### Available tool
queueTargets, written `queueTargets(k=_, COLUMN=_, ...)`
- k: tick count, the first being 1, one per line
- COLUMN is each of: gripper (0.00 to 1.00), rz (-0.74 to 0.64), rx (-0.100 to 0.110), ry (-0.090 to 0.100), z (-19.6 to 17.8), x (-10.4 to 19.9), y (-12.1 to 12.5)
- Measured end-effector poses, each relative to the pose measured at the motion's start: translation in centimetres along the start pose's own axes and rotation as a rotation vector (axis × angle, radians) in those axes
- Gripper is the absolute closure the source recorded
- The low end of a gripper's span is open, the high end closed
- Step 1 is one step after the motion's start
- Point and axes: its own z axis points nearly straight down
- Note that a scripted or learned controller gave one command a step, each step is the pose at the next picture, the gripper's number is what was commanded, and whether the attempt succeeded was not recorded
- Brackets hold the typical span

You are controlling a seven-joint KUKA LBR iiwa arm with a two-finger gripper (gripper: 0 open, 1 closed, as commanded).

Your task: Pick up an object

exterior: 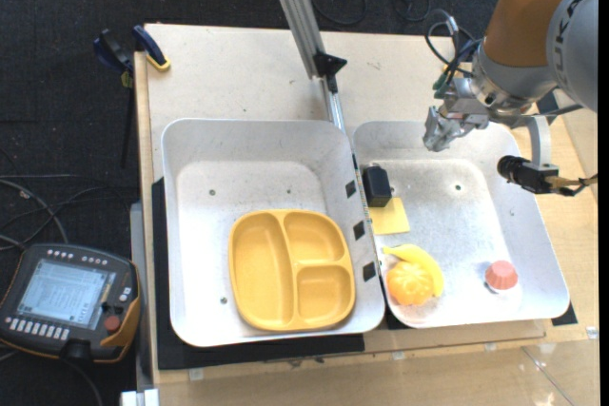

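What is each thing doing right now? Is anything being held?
Gripper: up over the back edge of the right bin, holding nothing I can see.
Yellow plate: lying flat in the left bin, right side up.
Orange: resting in the right bin against a banana.
Pink cup: sitting alone in the right bin.
Yellow card: lying flat.

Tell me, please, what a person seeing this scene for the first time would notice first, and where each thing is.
The yellow divided plate catches the eye first, lying in the left bin toward its near edge. Next comes the arm's gripper, poised over the far edge of the right bin. In that bin's near part lie an orange fruit beside a banana, and a small pink object to their right.
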Motion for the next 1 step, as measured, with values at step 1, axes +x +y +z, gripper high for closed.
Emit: queueTargets(k=1, gripper=1.0, rz=-0.001, rx=0.001, ry=0.001, z=0.59, x=5.94, y=0.36)
